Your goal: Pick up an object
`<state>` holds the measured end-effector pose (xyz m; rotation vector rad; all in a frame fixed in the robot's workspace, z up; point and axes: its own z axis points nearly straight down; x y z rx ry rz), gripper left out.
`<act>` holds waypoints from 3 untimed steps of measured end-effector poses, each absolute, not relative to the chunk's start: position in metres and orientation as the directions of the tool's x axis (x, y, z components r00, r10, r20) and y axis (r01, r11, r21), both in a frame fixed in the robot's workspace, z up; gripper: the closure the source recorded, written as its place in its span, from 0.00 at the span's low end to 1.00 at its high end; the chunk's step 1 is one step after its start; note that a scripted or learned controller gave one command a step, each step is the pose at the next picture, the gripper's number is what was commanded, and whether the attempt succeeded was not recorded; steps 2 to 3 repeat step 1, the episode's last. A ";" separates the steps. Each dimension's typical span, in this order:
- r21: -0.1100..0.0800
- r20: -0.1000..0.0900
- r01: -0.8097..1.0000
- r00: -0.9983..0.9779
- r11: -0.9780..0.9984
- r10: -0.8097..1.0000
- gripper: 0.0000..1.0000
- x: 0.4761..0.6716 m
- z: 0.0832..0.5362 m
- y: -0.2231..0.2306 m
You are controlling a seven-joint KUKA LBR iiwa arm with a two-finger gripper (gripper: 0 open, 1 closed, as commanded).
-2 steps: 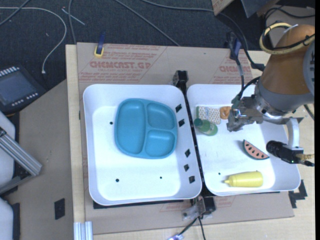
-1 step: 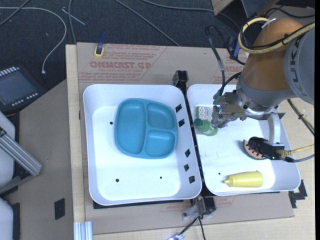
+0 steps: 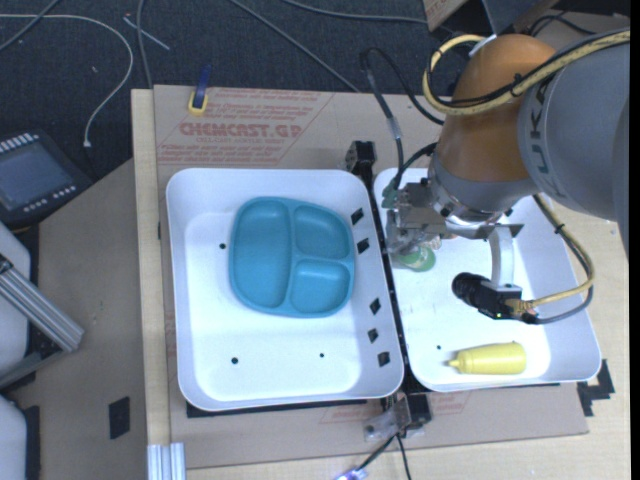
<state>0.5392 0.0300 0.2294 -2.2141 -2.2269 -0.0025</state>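
Camera view, looking down at a slant. Two shallow white bins sit side by side on the tabletop [image 3: 120, 268], over a cardboard sheet [image 3: 250, 118] with red print.

Left bin [image 3: 200, 368]: a blue divided plate [image 3: 292, 256] lies flat in its upper middle, three compartments, nothing in them that I can see. The rest of that bin floor is bare white with a few small dark dots.

Right bin [image 3: 570, 348]: my arm [image 3: 520, 108] comes in from the right, grey with the orange band above the wrist, and covers most of the upper half of this bin. My gripper [image 3: 412, 236] points down at the bin's left side, close to the divider between the bins. Right under it sits a small greenish object [image 3: 418, 259], partly hidden by the gripper. I cannot tell whether the gripper has closed on it or how wide it stands; the wrist blocks that. I cannot tell what the greenish object is either.

A yellow object [image 3: 488, 360], long and rounded with a narrower left end, lies on its side near the front edge of the right bin, well apart from my gripper.

A black cable fitting [image 3: 485, 296] with a yellow hose hangs off my arm above the bin's middle.

Off the tabletop at far left, a dark screen [image 3: 35, 173] and loose cables [image 3: 120, 28] on the floor.
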 end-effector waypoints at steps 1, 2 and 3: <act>0.001 0.002 1.000 -0.006 0.006 1.000 1.00 0.547 0.225 0.084; 0.001 0.002 1.000 -0.006 0.006 1.000 1.00 0.547 0.225 0.084; 0.001 0.002 1.000 -0.006 0.006 1.000 1.00 0.547 0.225 0.084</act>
